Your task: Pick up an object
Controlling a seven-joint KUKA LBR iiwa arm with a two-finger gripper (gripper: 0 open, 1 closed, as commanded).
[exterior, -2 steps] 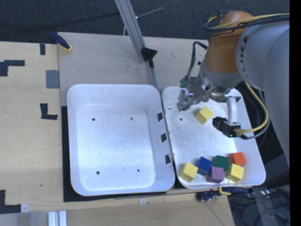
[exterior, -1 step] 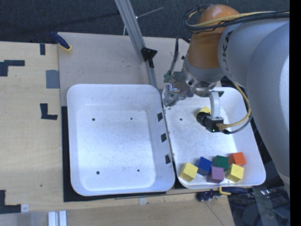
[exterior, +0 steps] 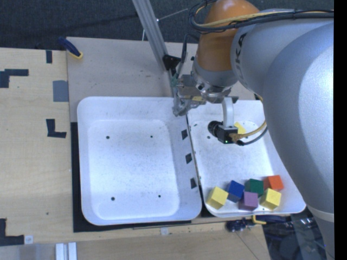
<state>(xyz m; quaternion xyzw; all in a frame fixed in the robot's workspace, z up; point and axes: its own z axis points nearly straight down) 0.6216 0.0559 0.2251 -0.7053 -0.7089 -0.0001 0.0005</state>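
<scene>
Several small blocks lie clustered at the front of the right bin (exterior: 230,161): a yellow block (exterior: 218,197), a blue block (exterior: 235,189), a green block (exterior: 254,186), a purple block (exterior: 250,200), an orange block (exterior: 274,182) and a second yellow block (exterior: 271,199). Another yellow piece (exterior: 239,128) peeks out beside a black part under the wrist. My gripper (exterior: 203,110) hangs over the back of the right bin, by the divider between the bins. Its two fingers stand apart with nothing between them, far from the block cluster.
The left bin (exterior: 81,112) sits beside the right one, their rims meeting at the centre. A slanted metal pole (exterior: 149,20) rises behind the bins. Blue clamps sit at the bench's back left (exterior: 70,46) and front edge (exterior: 244,223). The arm's grey body fills the right side.
</scene>
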